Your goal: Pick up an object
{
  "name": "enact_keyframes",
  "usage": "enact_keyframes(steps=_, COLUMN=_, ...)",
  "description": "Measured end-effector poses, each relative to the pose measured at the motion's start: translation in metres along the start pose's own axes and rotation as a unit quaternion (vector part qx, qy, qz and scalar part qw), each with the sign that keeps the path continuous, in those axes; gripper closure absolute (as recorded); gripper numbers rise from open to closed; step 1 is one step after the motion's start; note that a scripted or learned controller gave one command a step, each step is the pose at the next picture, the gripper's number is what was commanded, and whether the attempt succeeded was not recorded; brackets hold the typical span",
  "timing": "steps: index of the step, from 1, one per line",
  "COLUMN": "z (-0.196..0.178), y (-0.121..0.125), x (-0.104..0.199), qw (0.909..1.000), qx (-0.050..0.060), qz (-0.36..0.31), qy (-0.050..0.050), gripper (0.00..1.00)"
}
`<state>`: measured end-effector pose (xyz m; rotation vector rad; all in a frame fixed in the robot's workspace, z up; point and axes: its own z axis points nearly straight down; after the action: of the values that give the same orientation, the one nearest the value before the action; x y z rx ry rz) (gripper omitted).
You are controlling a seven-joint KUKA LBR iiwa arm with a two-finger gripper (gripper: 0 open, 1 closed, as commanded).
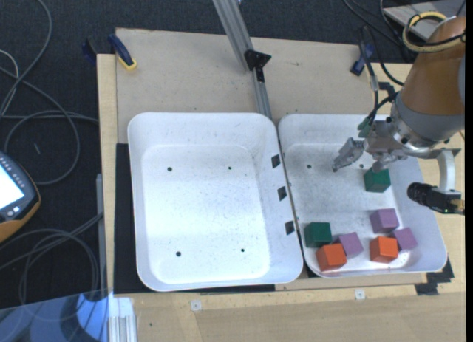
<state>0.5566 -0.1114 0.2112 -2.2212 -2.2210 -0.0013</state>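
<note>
Plywood counter (192,60) on dark carpet carries two shallow white bins, speckled and round-cornered. The left bin (148,148) offers open room. In the right bin (310,141), the hand (362,157) hangs with fingers spread apart, gripping nothing, just above a green cube (377,180). Another green cube (318,233), two orange cubes (332,256) and three purple ones (383,219) crowd the near edge

one fixed camera above the bench (222,60), looking down aslant, probably from its front.
</note>
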Motion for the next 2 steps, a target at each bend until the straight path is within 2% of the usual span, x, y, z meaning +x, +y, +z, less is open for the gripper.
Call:
enact_keyframes(steps=1, z=-0.18, y=0.0, x=-0.035, qw=1.0, qx=-0.006, qz=-0.001, qy=-0.002, gripper=0.0)
enact_keyframes(steps=2, z=-0.134, y=0.015, x=-0.062, qw=1.0, qx=0.003, qz=0.001, qy=0.0, gripper=0.0)
